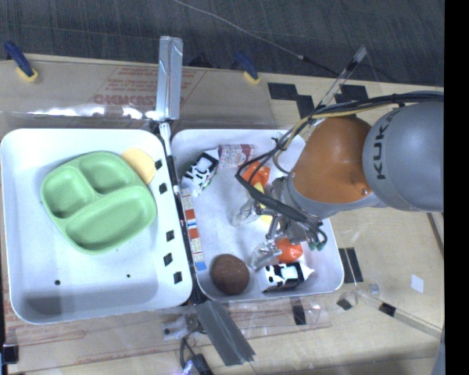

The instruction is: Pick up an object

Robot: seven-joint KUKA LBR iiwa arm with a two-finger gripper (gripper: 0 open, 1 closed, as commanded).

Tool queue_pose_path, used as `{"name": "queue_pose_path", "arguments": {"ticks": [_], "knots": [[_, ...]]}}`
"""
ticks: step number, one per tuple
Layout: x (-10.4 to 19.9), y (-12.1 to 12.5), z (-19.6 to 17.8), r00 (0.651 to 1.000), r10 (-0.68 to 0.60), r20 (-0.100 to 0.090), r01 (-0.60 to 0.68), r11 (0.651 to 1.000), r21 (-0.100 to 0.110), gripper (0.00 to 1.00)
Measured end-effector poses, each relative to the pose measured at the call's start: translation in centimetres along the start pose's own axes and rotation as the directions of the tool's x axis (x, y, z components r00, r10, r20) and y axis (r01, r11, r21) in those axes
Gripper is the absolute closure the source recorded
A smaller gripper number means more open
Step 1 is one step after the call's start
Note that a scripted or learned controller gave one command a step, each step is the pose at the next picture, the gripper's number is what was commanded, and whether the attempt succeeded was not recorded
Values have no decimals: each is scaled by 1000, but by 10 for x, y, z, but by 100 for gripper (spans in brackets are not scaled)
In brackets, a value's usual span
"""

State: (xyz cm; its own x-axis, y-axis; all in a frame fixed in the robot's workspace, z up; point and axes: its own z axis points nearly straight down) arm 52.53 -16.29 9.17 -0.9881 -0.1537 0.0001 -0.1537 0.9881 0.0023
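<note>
A pale wooden bench (391,241) carries two shallow white bins, side by side and touching. The left bin (31,287) sits near the bench's left edge, the right bin (219,209) at its middle. Two blue clamps (20,59) grip the far edge.

White letters "KU", the visible start of a brand name, run down the grey arm (402,158) just above the gripper (285,244) | red print on the clear sheet (129,84) behind the bins, far left of the gripper, too faint to read
</note>
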Motion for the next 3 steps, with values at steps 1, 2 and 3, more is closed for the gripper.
{"name": "queue_pose_path", "arguments": {"ticks": [1,2,3], "knots": [[33,-40,-8,996,-87,34,86,996,16,0],[23,11,-1,992,-124,3,124,992,2,0],[-45,16,-18,968,-250,3,250,968,3,0]]}}
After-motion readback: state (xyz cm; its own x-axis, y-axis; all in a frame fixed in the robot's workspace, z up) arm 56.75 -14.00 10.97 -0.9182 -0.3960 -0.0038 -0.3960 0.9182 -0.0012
